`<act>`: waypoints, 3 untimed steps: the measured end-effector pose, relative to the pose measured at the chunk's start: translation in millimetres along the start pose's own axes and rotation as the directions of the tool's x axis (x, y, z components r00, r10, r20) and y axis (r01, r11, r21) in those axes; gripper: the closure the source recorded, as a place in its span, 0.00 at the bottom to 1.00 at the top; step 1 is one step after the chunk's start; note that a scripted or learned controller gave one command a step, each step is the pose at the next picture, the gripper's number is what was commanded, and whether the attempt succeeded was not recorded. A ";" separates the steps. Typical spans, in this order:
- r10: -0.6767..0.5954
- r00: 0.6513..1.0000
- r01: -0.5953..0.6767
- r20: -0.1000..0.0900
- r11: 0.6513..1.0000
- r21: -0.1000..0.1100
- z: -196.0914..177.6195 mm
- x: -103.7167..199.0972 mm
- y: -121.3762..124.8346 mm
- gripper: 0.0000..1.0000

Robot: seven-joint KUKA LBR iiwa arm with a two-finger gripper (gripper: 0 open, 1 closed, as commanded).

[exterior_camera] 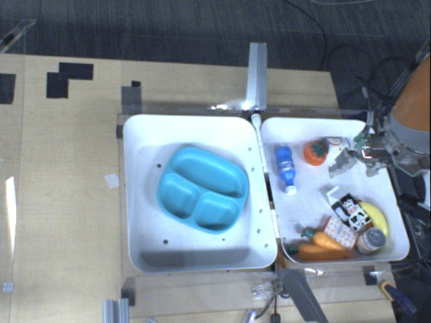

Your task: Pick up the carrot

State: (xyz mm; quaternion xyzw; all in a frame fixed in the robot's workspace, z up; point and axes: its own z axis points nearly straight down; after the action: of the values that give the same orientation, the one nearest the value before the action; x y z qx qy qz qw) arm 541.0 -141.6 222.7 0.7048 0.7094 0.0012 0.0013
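Note:
The carrot [322, 247] is orange with a green stub at its left end. It lies flat along the near wall of the right bin [306, 197], beside a pile of other items. My gripper [355, 159] hangs over the far right part of that bin, well above and behind the carrot. Its two fingers are spread apart with nothing between them. The arm's orange band [414, 99] rises at the right edge.
A blue bottle [285, 169] and a small orange-red fruit [314, 153] lie at the right bin's back. A card box [343, 222], a banana [374, 215] and a can [372, 239] crowd the carrot. The left bin [145, 200] holds a blue divided plate [202, 188].

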 end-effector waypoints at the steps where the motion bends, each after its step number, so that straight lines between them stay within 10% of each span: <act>1: -0.091 0.996 0.091 0.016 0.995 -0.036 108.5 7.2 -32.6 0.00; 2: -0.218 0.975 0.220 0.045 0.974 -0.059 113.8 34.3 -36.3 0.00; 3: -0.376 0.927 0.376 0.002 0.927 -0.004 37.0 76.7 -51.7 0.00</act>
State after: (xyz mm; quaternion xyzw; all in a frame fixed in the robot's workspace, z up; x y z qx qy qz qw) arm 488.9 -65.3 185.5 0.5560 0.8312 0.0020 0.0032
